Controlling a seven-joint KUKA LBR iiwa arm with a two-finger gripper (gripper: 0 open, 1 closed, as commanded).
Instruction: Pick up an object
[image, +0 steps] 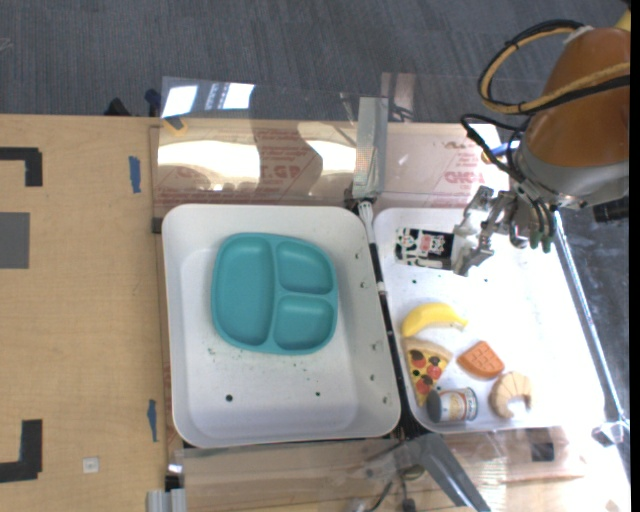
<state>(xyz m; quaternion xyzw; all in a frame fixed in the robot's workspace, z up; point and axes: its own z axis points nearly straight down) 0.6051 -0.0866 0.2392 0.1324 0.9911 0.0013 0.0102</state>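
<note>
The right bin (545, 300) holds a black-and-white carton (423, 247) at its far left, a yellow banana (433, 319), a pizza slice (428, 366), an orange wedge (481, 359), a croissant (511, 394) and a small jar (452, 406). My gripper (478, 238) hangs over the far part of that bin, just right of the carton, its fingers (467, 252) pointing down and left. They stand apart with nothing between them.
The left bin (190, 380) carries a teal divided plate (273, 292). A clear panel (300, 160) rises behind both bins. Brown cardboard (75, 300) covers the bench to the left. The arm's orange band (590, 60) and cables fill the upper right.
</note>
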